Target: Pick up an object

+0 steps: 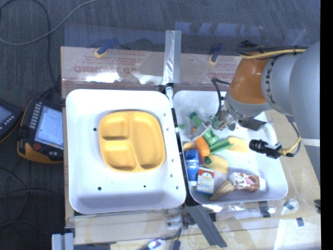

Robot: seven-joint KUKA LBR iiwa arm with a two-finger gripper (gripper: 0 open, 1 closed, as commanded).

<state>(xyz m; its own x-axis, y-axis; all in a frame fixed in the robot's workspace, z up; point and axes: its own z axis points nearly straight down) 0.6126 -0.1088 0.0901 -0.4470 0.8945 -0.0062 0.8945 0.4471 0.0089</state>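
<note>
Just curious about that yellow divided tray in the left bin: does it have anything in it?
Empty. The yellow tray lies flat in the left bin, and all three compartments show bare yellow.

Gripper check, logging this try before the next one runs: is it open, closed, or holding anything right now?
Gripper: cannot be told. It sits low in the right bin, over the pile of toy food by the green piece.

A yellow divided tray [131,140] lies in the left bin [78,155]. A handheld control pad [42,130] rests on the floor beside the bench.
</note>
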